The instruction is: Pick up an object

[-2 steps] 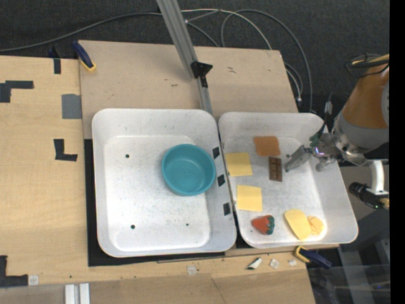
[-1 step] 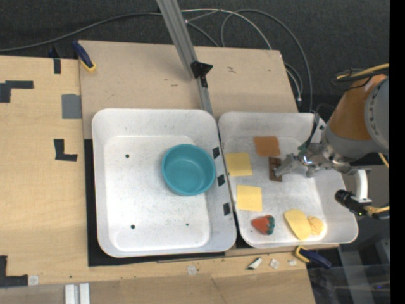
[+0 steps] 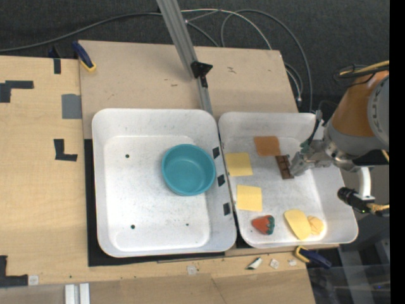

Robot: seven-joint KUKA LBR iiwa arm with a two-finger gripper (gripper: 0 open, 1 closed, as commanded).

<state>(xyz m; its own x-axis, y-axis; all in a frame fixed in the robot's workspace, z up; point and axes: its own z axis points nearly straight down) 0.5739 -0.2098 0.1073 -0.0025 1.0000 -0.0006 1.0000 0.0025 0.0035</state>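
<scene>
Round teal plastic bowl (image 3: 188,169): smooth, faint sheen. Two shallow white plastic bins (image 3: 114,132): matt, finely black-speckled. Pale wooden desk (image 3: 38,144): matt, unvarnished look. Slanted grey metal bar (image 3: 180,33) behind the bowl: smooth, dull.

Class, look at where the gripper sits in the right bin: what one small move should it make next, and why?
Probably a short drop straight down, then close. The gripper hangs right beside the small brown bar in the right bin, nearer to it than to the orange-brown square, and nothing shows between its fingers yet.
</scene>
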